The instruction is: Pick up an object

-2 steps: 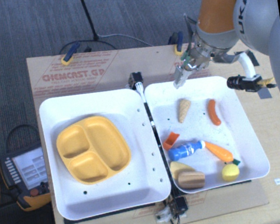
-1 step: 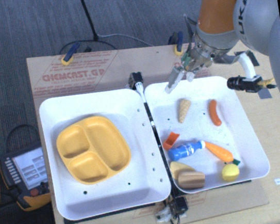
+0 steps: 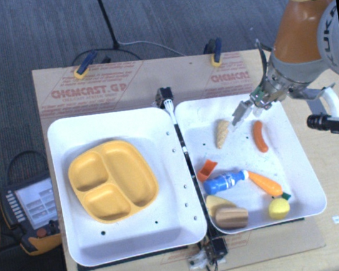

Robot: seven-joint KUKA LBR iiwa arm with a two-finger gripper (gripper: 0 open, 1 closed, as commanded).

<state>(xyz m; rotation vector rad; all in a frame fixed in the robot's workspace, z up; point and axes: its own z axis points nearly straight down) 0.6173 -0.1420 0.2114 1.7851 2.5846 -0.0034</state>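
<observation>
Camera view, arm: you see the arm coming in from the right, its gripper [image 3: 242, 113] low over the far part of the right bin [image 3: 297, 144].
Gripper state: you can see the two fingers spread apart, nothing between them.
Nearest object: the pale corn cob [image 3: 221, 133] lies just left of and nearer than the fingertips, apart from them.
Other right-bin objects: an orange sausage [image 3: 259, 136] to the right of the corn; a blue bottle [image 3: 224, 183], a carrot [image 3: 266, 183], a lemon [image 3: 279, 209] and a bread piece [image 3: 231, 217] sit nearer you.
Left bin [image 3: 63, 141]: holds a yellow divided plate [image 3: 112, 180].
</observation>
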